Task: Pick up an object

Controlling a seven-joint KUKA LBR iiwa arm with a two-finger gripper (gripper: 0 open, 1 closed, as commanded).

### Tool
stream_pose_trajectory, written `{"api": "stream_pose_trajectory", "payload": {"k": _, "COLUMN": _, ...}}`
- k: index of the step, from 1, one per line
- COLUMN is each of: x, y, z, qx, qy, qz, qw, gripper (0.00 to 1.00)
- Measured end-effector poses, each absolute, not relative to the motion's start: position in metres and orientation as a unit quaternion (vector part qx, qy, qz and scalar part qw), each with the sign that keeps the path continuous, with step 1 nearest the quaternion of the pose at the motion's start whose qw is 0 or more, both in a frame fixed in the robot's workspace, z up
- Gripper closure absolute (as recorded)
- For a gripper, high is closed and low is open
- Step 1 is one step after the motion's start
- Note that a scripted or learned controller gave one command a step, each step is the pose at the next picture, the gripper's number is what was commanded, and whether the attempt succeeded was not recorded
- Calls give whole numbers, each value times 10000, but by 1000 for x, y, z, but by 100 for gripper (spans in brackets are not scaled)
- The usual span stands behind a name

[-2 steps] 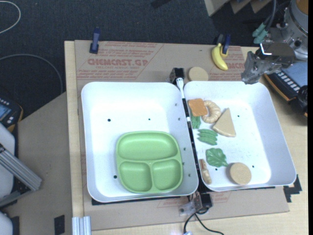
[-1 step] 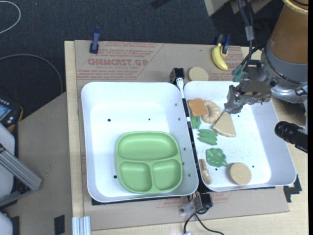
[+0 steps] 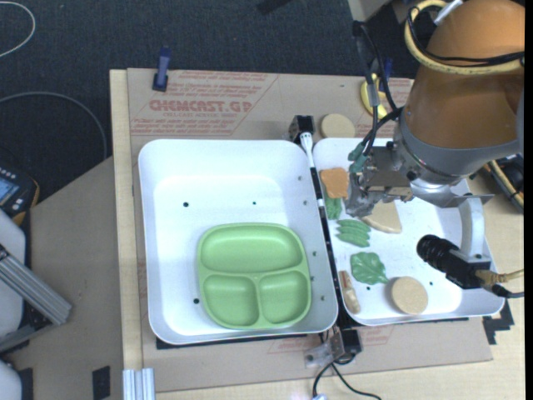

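Observation:
My gripper (image 3: 363,200) hangs low over the left half of the right bin (image 3: 466,307). Just to its left lies an orange block (image 3: 334,182), and a pale tan slice (image 3: 386,221) sits at its right. In front of it lie a green pea pod (image 3: 353,232) and a green leaf (image 3: 367,267). A round tan biscuit (image 3: 409,295) rests near the bin's front. A small bread-like piece (image 3: 348,292) lies along the bin's left wall. The arm hides what is straight under the wrist.
The left bin (image 3: 166,223) holds a green divided plate (image 3: 253,273) in its front half. A tan disc (image 3: 337,126) lies on the cardboard behind the right bin. A blue clip (image 3: 161,69) sits at the board's far left corner.

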State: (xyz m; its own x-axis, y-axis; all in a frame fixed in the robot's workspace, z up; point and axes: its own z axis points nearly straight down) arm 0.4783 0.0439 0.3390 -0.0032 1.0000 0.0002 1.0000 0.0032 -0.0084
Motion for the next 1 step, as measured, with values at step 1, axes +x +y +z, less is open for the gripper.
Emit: {"api": "stream_pose_trajectory", "payload": {"k": 1, "x": 480, "y": 52, "z": 415, "qx": -7063, "qy": -7079, "qz": -39, "qw": -30, "gripper": 100}}
